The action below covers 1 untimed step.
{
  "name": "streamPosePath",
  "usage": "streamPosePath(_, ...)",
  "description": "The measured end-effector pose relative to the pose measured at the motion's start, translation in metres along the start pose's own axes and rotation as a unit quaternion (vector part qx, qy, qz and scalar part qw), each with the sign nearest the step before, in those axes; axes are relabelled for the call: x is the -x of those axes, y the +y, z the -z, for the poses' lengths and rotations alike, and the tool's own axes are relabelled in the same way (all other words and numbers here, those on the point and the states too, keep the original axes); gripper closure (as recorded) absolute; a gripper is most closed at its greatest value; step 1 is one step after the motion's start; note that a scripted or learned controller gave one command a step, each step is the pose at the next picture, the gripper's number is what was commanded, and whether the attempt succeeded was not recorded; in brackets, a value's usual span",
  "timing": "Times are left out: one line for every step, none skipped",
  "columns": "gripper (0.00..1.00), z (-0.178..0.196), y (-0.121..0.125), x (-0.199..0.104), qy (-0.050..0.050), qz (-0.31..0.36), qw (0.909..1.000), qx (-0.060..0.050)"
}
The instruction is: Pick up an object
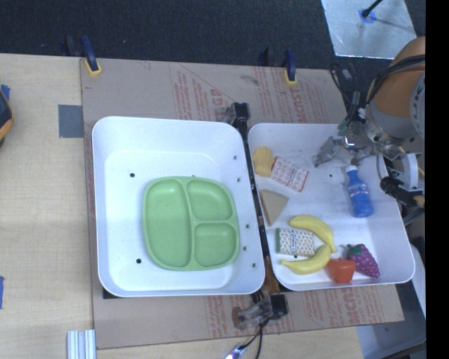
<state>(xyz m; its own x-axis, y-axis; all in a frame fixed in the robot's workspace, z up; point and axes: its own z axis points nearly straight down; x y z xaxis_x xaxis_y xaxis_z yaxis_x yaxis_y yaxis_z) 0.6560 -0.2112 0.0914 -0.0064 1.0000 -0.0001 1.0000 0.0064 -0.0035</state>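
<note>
I find the two-finger gripper (335,149) spread wide and holding nothing, near the right white bin's (404,256) far edge. The blue plastic bottle (357,194) lies just nearward of it (long axis far-to-near), toward the right wall.

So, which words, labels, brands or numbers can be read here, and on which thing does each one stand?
None can be read.
Brown cardboard sheet under the bins: red print, too blurred.
White packet with red print: too small.
Small patterned white card: too small.
Blue plastic bottle: no readable label.
</note>
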Motion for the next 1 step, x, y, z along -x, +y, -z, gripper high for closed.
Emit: streamPosePath(0.0,0.0004,-0.048,0.0005,-0.001,0.0,1.0,0.0)
